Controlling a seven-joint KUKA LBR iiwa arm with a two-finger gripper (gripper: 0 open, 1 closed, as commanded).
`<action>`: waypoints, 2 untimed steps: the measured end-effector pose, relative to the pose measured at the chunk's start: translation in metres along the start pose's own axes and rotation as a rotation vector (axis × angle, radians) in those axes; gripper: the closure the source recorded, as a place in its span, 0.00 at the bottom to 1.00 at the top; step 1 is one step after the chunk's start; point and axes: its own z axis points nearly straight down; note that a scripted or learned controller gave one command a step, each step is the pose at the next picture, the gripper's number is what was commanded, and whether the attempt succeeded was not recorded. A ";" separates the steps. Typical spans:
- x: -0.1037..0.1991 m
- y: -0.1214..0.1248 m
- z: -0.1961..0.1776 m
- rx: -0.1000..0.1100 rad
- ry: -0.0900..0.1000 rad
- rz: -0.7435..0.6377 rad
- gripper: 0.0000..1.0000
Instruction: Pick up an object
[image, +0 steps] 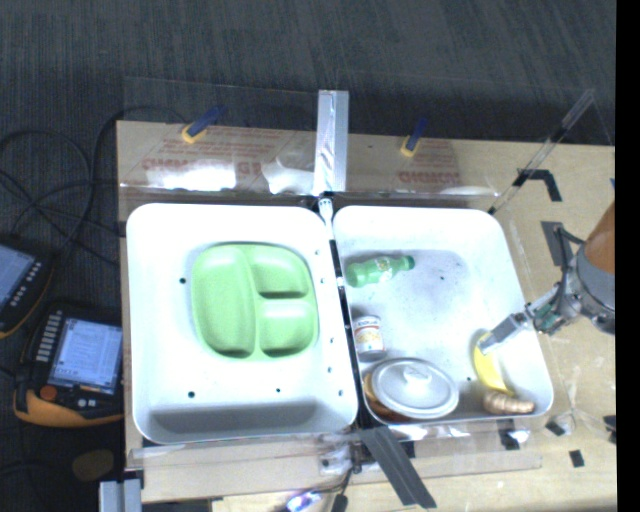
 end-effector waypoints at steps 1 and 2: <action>0.011 0.012 0.087 -0.004 0.011 0.408 0.00; 0.011 0.010 0.079 0.000 0.008 0.409 1.00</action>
